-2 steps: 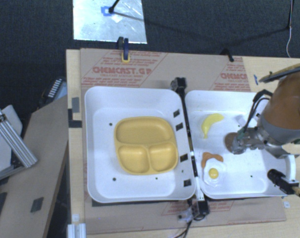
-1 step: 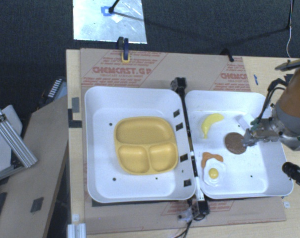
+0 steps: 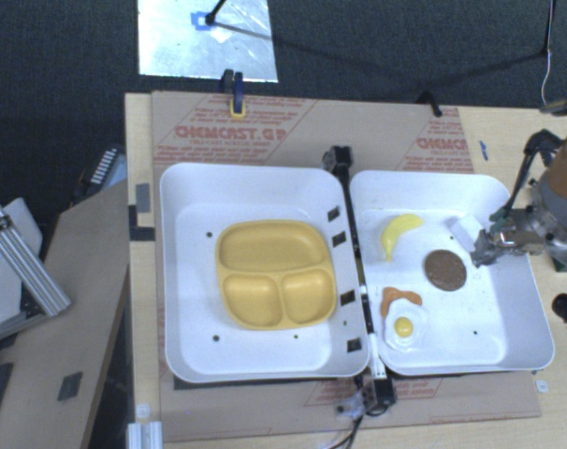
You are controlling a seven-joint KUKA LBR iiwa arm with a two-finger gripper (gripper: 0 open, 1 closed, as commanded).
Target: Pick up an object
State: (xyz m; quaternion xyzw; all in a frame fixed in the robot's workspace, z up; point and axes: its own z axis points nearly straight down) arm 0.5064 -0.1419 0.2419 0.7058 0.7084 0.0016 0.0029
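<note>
We see two white bins side by side on a table covered with printed cardboard. The left bin holds a yellow tray with three compartments, lying flat near the bin's middle. The right bin holds four small things: a banana toward the upper left, curved and lying flat; a brown disc near the middle; an orange piece below and left of the disc; and a fried egg just beneath the orange piece, touching or nearly touching it. The arm comes in from the right, and its gripper sits over the right bin's upper right part, just beside the brown disc on its upper right side. A pale flat part near the gripper's tip lies close to the disc, but we cannot tell whether it touches. We cannot tell whether the fingers are open or closed, as they are small and blurred here, and we see nothing between them. The banana lies well apart from the gripper, to its left, and the egg and orange piece are lower left of it. A clamp sits on the cardboard's far edge, above the left bin.
</note>
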